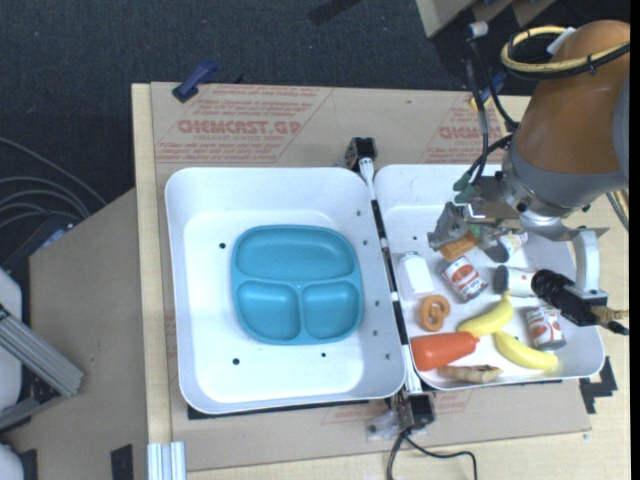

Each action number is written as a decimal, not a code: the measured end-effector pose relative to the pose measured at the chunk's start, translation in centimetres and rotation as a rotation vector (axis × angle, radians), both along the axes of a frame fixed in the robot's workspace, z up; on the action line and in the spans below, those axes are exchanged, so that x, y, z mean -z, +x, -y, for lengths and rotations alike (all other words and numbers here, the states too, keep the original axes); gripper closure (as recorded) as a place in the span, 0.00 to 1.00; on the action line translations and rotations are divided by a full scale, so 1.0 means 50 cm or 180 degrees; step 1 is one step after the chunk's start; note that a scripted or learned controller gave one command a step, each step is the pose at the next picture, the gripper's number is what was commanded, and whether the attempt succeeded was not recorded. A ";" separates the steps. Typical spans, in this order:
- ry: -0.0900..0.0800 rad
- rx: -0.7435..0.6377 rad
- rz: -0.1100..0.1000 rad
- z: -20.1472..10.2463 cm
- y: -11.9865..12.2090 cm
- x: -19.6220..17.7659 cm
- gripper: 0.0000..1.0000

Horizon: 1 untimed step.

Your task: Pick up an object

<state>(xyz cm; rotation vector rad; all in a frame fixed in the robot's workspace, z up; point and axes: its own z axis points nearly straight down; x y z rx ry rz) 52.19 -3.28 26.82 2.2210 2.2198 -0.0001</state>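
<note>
The right bin (400,190) holds several small items: a red-and-white can (464,278), a brown pretzel (433,313), two yellow bananas (487,318) (525,351), an orange carrot (445,349), a second can (545,326) and a white tube (515,280). My gripper (452,230) hangs low over the bin's upper middle, just above the red-and-white can. A small orange piece (458,247) shows right under it; whether it is held is unclear.
The left bin (190,268) carries a blue divided plate (296,282). A black clamp (361,153) sits at the top of the wall between the bins. A brown stick (470,373) lies at the right bin's front rim. Cables loop around the arm's wrist (540,53).
</note>
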 end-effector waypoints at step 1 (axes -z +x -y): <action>0.0007 0.0001 -0.0014 0.005 -0.073 -0.013 1.00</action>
